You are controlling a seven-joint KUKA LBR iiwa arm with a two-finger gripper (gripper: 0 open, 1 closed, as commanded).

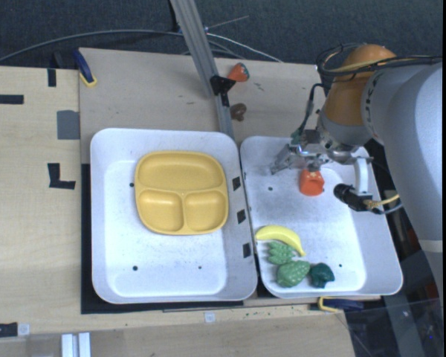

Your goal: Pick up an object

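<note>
Worktop (156, 88): pale wood, carrying two shallow white bins side by side; dark tape marks towards nine o'clock.
Arm (409, 117): grey, with an orange band (353, 88) above the wrist, reaching in from three o'clock over the upper part of the right bin.
Left bin (111, 266): holds a yellow divided plate (182, 192) lying flat in its upper half.
Right bin (357, 236): holds the small things worth picking.
Pincer (306, 161): low over the right bin towards its twelve o'clock end; whether it is wide or narrow I cannot tell, the wrist hardware hides it.
Orange object (311, 183): small, reddish-orange, directly below the pincer, touching or very nearly so (a grasp cannot be confirmed from this angle).
Banana (281, 236): yellow toy at the right bin's six o'clock end, touching the green pieces.
Green pieces (291, 268): two light leafy toys and a darker one (321, 274) just beside them.
Step in hand: probably closing on the orange object. To do it well, centre over it, descend straight, close firmly before lifting, and lift slowly, since a small rounded piece can squirt out sideways.
Writing: no brand, label or legible text anywhere.
</note>
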